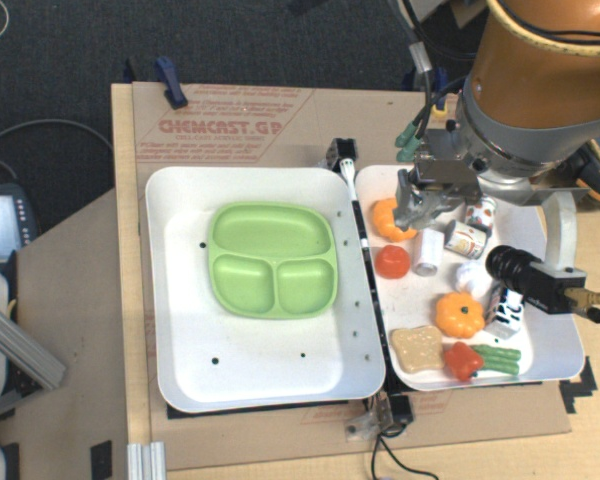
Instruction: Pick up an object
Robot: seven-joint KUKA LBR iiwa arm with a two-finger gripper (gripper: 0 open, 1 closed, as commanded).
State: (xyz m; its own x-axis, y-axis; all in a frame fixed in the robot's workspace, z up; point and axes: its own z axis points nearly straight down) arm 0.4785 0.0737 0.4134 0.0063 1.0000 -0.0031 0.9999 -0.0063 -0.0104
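Note:
My gripper (412, 211) hangs low over the far left corner of the right bin (570, 363). It is right next to a small orange fruit (383, 218) and covers that fruit's right side. Close by lie a red round piece (391, 261), a white cylinder (427, 251) and a small labelled can (467, 240). Nearer the front are an orange pumpkin (459, 313), a slice of toast (417, 348), a red pepper (461, 360) and green beans (498, 356).
The left bin (170, 268) holds a green divided plate (273, 260). The arm's grey and orange body (540, 58) looms over the right bin's far side. A black fitting (520, 268) juts over that bin's right part, above a black-and-white item (507, 310).

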